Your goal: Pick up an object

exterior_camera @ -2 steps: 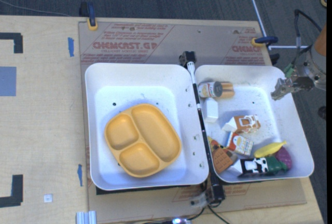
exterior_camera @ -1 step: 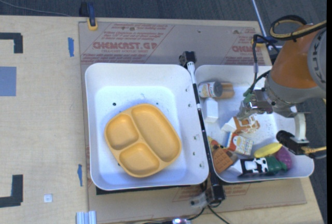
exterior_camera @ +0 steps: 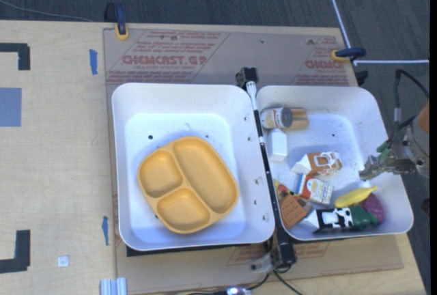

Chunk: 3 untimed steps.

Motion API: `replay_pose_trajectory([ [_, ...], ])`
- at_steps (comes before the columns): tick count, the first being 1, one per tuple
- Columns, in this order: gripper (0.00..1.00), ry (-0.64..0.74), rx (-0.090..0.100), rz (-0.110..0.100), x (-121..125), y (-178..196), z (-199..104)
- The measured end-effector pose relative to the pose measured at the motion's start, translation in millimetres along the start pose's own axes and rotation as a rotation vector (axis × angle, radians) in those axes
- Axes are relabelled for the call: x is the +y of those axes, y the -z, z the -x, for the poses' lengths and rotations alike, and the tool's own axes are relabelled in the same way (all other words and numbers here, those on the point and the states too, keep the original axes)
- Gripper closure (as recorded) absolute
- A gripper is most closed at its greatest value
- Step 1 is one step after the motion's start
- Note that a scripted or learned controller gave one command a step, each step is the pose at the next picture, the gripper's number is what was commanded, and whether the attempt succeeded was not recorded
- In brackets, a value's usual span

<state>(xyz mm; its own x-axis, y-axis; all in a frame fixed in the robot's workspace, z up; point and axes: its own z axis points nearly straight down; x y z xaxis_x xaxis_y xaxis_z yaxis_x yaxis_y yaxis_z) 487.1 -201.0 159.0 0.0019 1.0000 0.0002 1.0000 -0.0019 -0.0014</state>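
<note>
At the frame's right edge the metal hand (exterior_camera: 374,167) hovers above the right white bin (exterior_camera: 355,104), near the yellow plastic banana (exterior_camera: 355,196); I cannot tell its state. Approach step; next, descend onto one object.

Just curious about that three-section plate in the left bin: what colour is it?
The divided plastic plate is yellow-orange all over, seen clearly in the camera view.
</note>
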Motion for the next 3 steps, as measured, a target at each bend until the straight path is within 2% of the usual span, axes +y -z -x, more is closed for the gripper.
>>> replay_pose_trajectory([
  [1, 1.0, 0.002, 0.0, 0.004, -7, -49, -71],
  [2, 1.0, 0.001, -0.002, 0.003, 15, 52, 4],
  [3, 1.0, 0.003, 0.0, 0.001, 12, -42, -63],
])
